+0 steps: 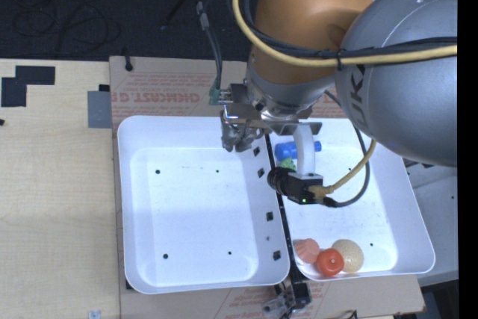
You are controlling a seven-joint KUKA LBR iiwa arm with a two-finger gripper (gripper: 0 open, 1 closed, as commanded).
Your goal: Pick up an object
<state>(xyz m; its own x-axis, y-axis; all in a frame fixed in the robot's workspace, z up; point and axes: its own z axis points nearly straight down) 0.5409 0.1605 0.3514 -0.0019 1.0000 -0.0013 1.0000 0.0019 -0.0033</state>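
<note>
Near the frame's centre, over the rim between the bins, my gripper (240,137) hangs with jaws I cannot tell apart or together, so I fear it strikes plastic while the blue object (286,152) and the red ball (329,261) wait rightward.

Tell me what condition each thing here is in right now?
End effector: hanging over the divide between the bins, grip unclear.
Left bin: flat on the bench.
Right bin: holding the items.
Blue item: partly hidden under the arm.
Red ball: resting in the near corner, touching the beige ball.
</note>
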